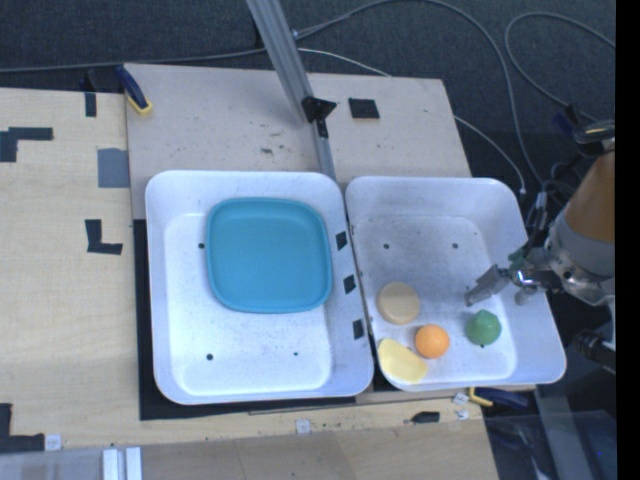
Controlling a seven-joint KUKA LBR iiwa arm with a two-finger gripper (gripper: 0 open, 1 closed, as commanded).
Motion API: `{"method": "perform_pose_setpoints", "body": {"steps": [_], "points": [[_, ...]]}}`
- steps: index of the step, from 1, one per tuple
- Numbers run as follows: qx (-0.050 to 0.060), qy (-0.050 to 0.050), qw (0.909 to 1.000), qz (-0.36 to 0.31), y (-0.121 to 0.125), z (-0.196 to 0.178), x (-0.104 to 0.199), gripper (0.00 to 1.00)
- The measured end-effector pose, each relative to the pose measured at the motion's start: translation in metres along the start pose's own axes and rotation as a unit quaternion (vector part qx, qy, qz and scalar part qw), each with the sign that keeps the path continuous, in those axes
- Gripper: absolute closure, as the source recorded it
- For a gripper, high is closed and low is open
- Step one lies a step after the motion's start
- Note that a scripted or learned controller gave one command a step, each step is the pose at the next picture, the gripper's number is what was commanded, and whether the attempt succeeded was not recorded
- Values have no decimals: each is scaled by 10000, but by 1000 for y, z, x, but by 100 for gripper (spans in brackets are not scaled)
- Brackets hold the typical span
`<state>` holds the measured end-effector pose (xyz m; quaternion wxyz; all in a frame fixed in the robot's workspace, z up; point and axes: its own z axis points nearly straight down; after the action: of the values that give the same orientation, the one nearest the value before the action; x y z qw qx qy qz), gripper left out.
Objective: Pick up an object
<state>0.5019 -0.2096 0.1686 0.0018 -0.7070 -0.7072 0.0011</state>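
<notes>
Green and round, a small ball-shaped object (484,327) lies in the near right part of the right shallow white bin (440,208). To its left we see a small orange ball (432,341), a yellow wedge-shaped piece (402,361) and a round tan disc (398,302), close together. The hand (495,286) hangs just above the green ball; we cannot tell how its grip stands. The left white bin (180,368) on the counter (60,268) holds a square blue plastic plate (268,254).
</notes>
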Motion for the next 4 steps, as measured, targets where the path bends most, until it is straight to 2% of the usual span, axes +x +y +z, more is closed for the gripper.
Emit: {"method": "perform_pose_setpoints", "body": {"steps": [1,2,3,4], "points": [[5,3,10000,-4,3,54,10,0],[-14,-3,10000,-3,4,42,9,100],[-30,-10,10000,0,2,-2,2,100],[-28,-8,10000,-2,0,-63,1,100]]}}
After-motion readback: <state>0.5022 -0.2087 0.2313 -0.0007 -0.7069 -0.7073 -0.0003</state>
